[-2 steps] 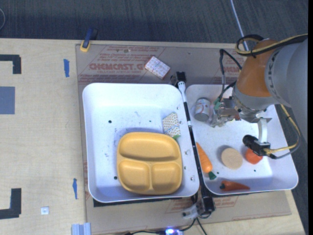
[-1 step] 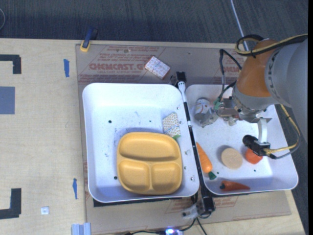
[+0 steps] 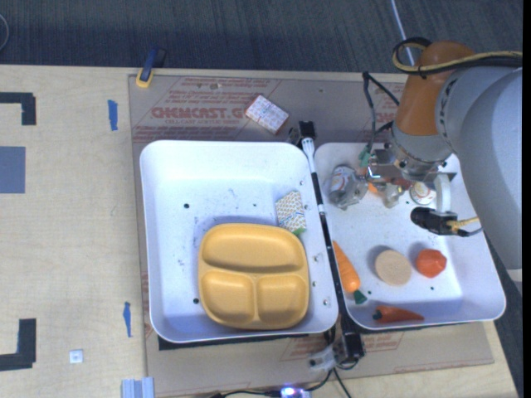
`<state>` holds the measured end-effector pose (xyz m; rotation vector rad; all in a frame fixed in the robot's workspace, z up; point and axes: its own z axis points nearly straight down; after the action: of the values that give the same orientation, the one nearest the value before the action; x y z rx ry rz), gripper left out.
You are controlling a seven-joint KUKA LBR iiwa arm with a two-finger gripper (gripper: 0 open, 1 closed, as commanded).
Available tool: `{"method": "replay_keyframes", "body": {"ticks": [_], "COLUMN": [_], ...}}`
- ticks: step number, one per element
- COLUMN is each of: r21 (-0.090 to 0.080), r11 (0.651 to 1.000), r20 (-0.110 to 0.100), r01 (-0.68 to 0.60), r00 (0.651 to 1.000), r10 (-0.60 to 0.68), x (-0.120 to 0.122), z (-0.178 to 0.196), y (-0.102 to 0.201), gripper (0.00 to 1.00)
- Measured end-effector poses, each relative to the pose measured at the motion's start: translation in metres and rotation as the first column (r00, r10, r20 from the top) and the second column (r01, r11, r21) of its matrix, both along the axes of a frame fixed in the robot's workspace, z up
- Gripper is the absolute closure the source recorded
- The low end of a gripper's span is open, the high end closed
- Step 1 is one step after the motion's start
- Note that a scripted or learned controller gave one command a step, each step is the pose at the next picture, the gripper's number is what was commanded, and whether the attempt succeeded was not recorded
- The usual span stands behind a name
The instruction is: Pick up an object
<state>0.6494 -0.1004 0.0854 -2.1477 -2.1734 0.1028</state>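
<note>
Camera view: grey arm's gripper (image 3: 390, 177) hangs low over the right white bin's (image 3: 465, 305) far end; whether it grips anything, I cannot tell. Round tan disc (image 3: 392, 267) and red tomato-like ball (image 3: 431, 262) lie nearer, easy pickings.

Tray (image 3: 253, 274) in left bin (image 3: 166, 172); carrot (image 3: 347, 272) in right bin (image 3: 473, 301).

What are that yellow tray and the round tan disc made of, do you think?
The yellow tray looks like moulded plastic: one even colour, rounded compartments, a soft sheen, so a smooth semi-matt finish. The tan disc is harder to judge: flat, dull and pale with no shine, so it may be unfinished wood or matt plastic toy food. The picture leaves that open.
</note>
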Motion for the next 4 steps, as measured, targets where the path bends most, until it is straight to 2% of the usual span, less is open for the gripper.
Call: {"method": "replay_keyframes", "body": {"ticks": [1,2,3,4], "r21": [-0.012,-0.002,0.006,0.003], "r11": [1.0,1.0,1.0,1.0], "r20": [0.107,0.032,-0.008,-0.008], "r01": [0.013,0.005,0.0,0.001], "r00": [0.994,0.999,1.0,1.0], "r10": [-0.012,-0.005,0.0,-0.001], "x": [-0.058,-0.013,-0.002,-0.003], "z": [0.0,-0.003,-0.005,-0.005], "y": [0.005,0.005,0.002,0.003], "gripper": [0.0,0.0,0.0,0.0]}}
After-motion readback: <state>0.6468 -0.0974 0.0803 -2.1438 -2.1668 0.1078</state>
